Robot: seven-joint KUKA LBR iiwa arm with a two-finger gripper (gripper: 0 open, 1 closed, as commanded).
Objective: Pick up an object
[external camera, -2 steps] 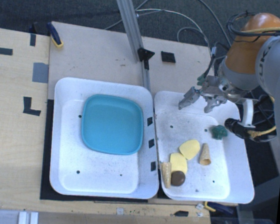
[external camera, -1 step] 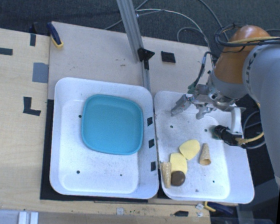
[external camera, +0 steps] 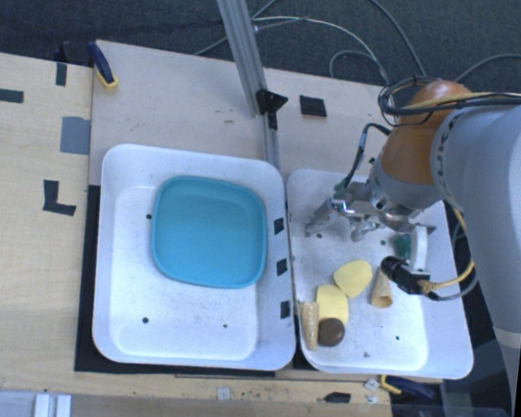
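Observation:
My gripper (external camera: 340, 227) hangs over the back part of the right bin (external camera: 440, 356), open, with bare white floor between its fingers. Just in front of it lies a pale yellow wedge (external camera: 353, 277). Nearer the front edge a yellow block (external camera: 331, 302) touches a brown round piece (external camera: 331, 331), and a tan ribbed stick (external camera: 307, 322) lies beside them. A small tan cone (external camera: 381, 290) rests to the right of the wedge. A green object (external camera: 408, 244) is partly hidden behind the wrist.
The left bin (external camera: 114, 261) holds a blue square plate (external camera: 209, 232). A grey pole (external camera: 246, 47) slants down to the divide between the bins. A black cable plug (external camera: 401, 274) hangs from the wrist above the cone.

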